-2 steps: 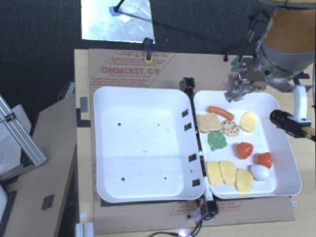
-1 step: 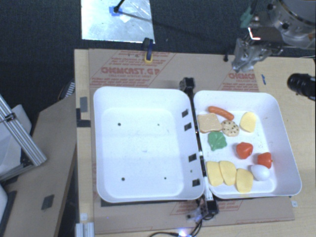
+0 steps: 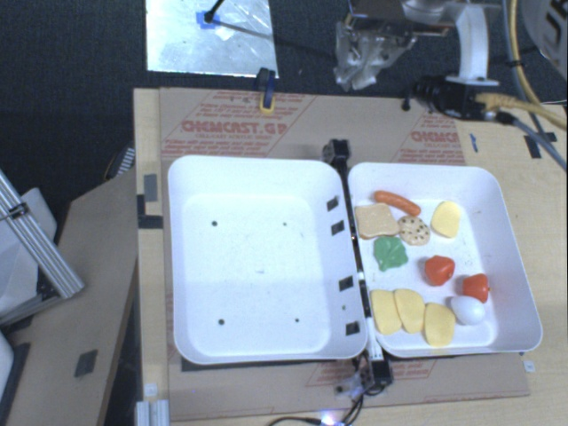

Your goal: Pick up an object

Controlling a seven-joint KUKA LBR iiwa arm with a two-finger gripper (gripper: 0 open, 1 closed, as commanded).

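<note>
A: Camera view, one frame. The pale metal claw (image 3: 364, 69) hangs at the top of the picture, beyond the far edge of the tan wooden counter (image 3: 106, 238), well apart from both bins. Nothing shows between its fingers. Whether they are spread or closed cannot be told; that end is blurred.

B: The objects?

A: All in the shallow white right-hand bin (image 3: 506, 229). Orange sausage-shaped piece (image 3: 397, 202) at the far side, tan bread-slice piece (image 3: 376, 221) just in front of it, round speckled cookie (image 3: 414, 230) touching the bread, yellow rounded piece (image 3: 446, 219) near the cookie. Green leafy piece (image 3: 390, 253) in the middle. Two red tomato-like pieces (image 3: 439, 270) toward the right, a white egg shape (image 3: 467, 310) touching the nearer one. Three yellow oval slices (image 3: 409, 310) in a row along the near side. The shallow white left-hand bin (image 3: 257, 256) lies beside it.

B: Risks from here?

A: Judgement only. The pieces crowd together; a descent onto the bread and cookie, or the yellow slices, could straddle two or push one aside. Flat pieces give the fingers little to close on. The egg and tomatoes look likely to roll.

B: Arm pose?

A: Raised, wrist pointing down, reaching in from the right, offset toward the far side of the right bin.
</note>
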